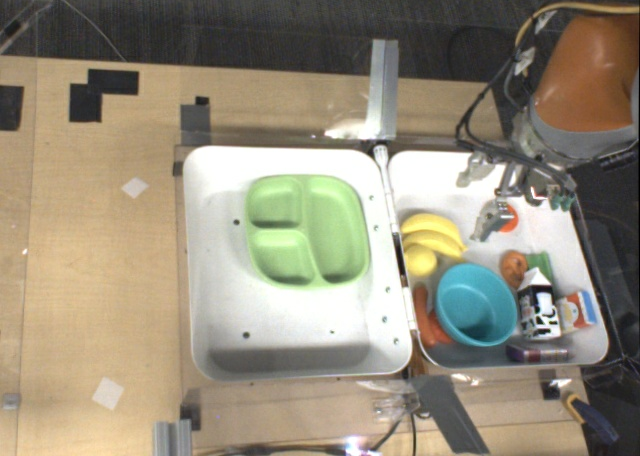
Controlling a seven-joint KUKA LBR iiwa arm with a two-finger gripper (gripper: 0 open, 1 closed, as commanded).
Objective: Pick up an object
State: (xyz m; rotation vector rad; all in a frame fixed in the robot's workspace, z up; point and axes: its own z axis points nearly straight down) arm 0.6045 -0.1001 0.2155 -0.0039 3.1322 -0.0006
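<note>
The left bin [215, 274] holds one thing, a light green divided tray [305, 230] lying flat near its middle. The right bin [432, 172] is crowded along its near half: a teal bowl [477, 304] sits upright, with a bunch of yellow bananas [430, 242] just beyond it on the left, a black-and-white carton [540, 310] beside it on the right, and a small orange fruit [514, 265] farther back. The arm [585, 79] reaches in from the far right; its gripper [492, 225] hangs over the bin's far part, apart from the bananas. Whether the pincer is wide or narrow cannot be told.
</note>
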